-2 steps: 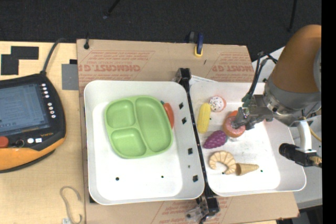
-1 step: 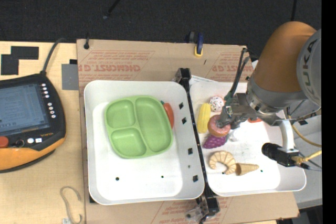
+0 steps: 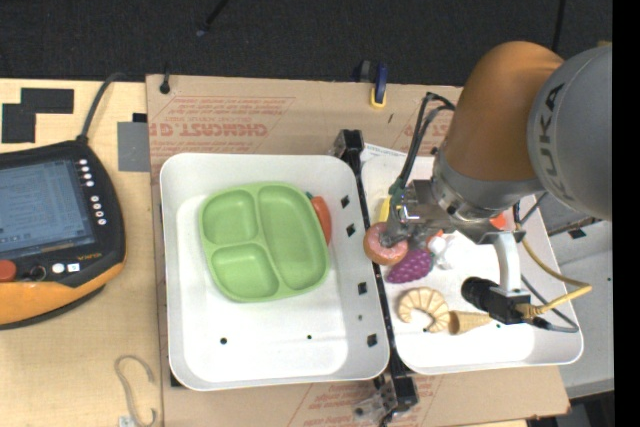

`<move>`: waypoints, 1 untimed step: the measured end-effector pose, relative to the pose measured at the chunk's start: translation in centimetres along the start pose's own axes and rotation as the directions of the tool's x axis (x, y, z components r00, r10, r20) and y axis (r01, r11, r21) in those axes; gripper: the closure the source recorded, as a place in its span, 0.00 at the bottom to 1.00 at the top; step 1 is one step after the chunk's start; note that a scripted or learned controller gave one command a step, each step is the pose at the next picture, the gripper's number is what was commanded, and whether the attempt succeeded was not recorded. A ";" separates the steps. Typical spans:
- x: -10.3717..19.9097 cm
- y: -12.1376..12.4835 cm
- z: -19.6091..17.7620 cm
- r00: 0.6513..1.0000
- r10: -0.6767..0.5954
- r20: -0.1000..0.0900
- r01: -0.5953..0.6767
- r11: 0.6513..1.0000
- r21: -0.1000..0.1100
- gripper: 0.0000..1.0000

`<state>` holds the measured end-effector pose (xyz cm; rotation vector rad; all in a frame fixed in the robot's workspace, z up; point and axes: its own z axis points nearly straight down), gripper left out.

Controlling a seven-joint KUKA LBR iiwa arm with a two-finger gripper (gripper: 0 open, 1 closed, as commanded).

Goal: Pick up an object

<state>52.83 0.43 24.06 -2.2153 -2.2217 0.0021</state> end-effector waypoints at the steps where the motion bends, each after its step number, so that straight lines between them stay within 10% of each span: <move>1: 5.3 0.5 2.1 1.000 0.001 0.001 -0.001 1.000 0.002 1.00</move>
